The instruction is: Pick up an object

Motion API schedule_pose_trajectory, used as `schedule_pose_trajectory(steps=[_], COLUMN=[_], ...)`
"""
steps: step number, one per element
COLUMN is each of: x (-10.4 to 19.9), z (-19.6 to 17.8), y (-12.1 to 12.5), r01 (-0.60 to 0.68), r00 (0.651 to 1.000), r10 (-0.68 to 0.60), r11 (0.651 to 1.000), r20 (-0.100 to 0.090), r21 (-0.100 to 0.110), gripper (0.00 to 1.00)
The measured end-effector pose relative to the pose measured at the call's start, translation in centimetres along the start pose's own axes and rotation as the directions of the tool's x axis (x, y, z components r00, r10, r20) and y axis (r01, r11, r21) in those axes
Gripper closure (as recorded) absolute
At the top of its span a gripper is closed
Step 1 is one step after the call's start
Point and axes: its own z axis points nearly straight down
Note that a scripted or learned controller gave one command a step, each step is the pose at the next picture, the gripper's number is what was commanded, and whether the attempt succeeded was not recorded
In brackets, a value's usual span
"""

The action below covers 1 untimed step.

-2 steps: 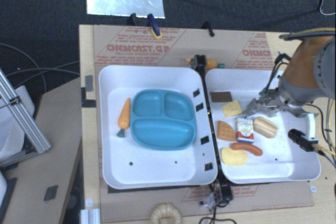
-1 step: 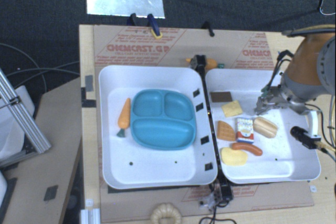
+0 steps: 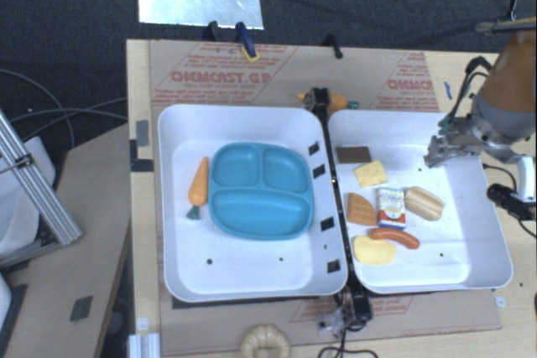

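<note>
Single fixed camera, mounted high above the surface [image 3: 277,67], looking down at a slant. Far enough to fit both white bins: left bin [image 3: 180,205], right bin [image 3: 478,256]. Arm [image 3: 512,88] enters from frame right. Floor visible along top and left.

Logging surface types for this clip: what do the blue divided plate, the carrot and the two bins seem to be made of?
Blue divided plate: looks like moulded plastic, matte, uniform colour with soft rounded ridges between its compartments.
Carrot: probably toy plastic or rubber; flat, even orange with a dull green stub.
Left bin and right bin: seemingly thin formed white plastic, slightly glossy, with rounded corners.
</note>
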Motion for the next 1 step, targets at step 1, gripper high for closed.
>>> schedule_pose_trajectory(steps=[1], x=[-0.16], z=[-6.25], y=[0.95], r01=[0.004], r00=[1.000], r10=[-0.004], r11=[1.000], r20=[0.000], r21=[-0.001], gripper=[1.00])
